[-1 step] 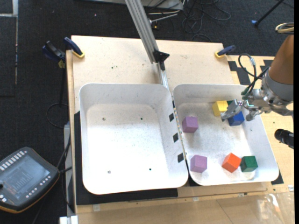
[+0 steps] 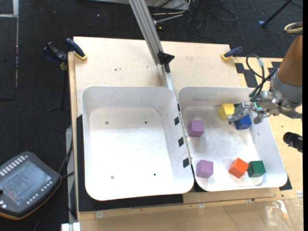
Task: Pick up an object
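My arm (image 2: 291, 76) cut off by right edge. My gripper (image 2: 243, 112) covers top of blue cube (image 2: 243, 122) and part of yellow cube (image 2: 226, 111); finger contact too small to tell. Pendant (image 2: 24, 184) clipped at left edge.

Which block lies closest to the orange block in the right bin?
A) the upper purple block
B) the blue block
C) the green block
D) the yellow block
C: the green block sits right beside the orange block, near the front rim of the right bin.
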Available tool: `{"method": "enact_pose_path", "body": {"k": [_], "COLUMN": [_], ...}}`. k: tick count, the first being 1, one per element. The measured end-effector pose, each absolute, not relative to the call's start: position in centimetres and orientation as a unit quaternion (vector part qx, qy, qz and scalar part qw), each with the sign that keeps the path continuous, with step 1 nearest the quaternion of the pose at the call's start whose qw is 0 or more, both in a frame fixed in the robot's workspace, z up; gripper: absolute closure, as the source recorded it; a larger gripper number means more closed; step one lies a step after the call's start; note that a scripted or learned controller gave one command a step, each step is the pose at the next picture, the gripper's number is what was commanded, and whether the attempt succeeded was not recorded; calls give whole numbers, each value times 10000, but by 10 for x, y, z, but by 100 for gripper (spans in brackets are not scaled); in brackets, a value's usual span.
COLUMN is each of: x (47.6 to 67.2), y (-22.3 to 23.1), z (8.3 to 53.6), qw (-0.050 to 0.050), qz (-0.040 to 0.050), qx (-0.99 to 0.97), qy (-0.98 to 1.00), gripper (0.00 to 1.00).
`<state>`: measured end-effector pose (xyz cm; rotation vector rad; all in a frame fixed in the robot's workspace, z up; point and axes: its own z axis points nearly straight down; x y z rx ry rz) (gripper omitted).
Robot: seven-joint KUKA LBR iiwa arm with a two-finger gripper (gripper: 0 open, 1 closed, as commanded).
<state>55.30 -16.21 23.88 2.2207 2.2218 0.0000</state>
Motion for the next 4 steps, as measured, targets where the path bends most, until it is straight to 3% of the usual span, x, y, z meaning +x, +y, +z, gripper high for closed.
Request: {"method": "enact_pose_path", "body": {"k": [2,3,4], "x": [551,551,551], "y": [-163,-162,-163], "z": [110,94,105], "qw": [-27,-8,4], "qz": [-17,-7,4], "qx": [7074,7072,7074], "qy": [7068,7071,7068], "gripper": [0,0,100]}}
